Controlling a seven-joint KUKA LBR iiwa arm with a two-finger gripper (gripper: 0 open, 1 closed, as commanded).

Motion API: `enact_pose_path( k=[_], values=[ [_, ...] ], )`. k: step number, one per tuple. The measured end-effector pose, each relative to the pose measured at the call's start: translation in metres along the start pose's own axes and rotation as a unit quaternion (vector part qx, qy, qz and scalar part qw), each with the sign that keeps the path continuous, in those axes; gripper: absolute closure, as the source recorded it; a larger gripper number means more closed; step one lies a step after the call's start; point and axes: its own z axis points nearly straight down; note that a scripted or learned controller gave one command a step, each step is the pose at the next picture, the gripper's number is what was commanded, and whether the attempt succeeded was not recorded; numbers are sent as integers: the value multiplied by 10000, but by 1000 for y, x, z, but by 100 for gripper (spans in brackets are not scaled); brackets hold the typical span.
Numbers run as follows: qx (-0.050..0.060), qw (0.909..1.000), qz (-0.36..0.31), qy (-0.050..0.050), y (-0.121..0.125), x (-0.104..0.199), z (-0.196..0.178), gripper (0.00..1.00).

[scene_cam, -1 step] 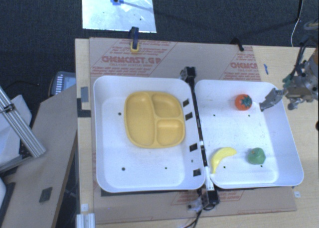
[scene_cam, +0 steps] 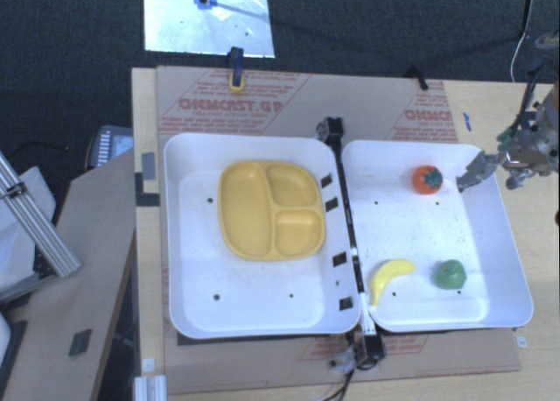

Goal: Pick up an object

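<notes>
Three small objects lie in the right bin point(scene_cam: 499, 242): an orange-red round fruit point(scene_cam: 427, 179) near the back, a yellow banana point(scene_cam: 389, 277) at the front left, and a green round fruit point(scene_cam: 451, 274) at the front. My gripper point(scene_cam: 492, 173) hangs over the bin's back right part, just right of the orange-red fruit and apart from it. Its fingers are spread open with nothing between them.
The left bin point(scene_cam: 188, 242) holds a yellow divided plate point(scene_cam: 269, 209). A black divider with clips point(scene_cam: 343, 215) runs between the bins. Both bins rest on a cardboard sheet point(scene_cam: 262, 102). A shiny metal plate point(scene_cam: 208, 5) lies on the dark floor behind.
</notes>
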Motion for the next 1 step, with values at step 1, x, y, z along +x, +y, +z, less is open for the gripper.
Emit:
enact_pose_path(
  k=[1],
  values=[
    [11, 10000, 9, 2, 4, -1, 43, 0]
  ],
)
